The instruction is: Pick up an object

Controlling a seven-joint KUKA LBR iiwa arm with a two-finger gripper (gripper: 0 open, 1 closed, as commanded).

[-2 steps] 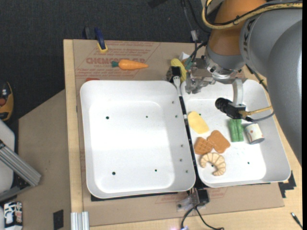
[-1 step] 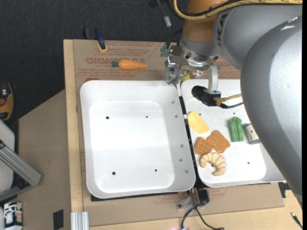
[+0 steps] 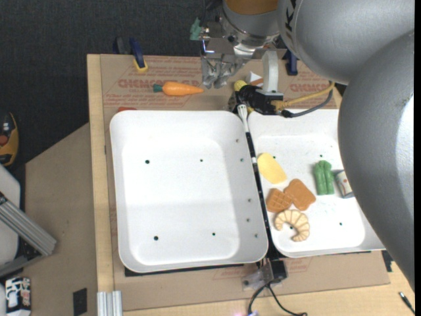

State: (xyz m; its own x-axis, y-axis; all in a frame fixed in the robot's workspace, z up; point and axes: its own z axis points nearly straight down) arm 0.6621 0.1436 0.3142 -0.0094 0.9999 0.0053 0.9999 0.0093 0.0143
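Note:
An orange carrot with a green top lies on the cardboard behind the left bin, outside both bins. My gripper hangs just right of the carrot's tip, above the back rim where the two bins meet. The view shows nothing held in it. In the right bin lie a yellow piece, two brown waffles, a croissant, a green object and a small grey block.
The big grey arm covers the right bin's far right part. Blue clamps hold the cardboard at the back edge. A metal rail stands off the bench at the left.

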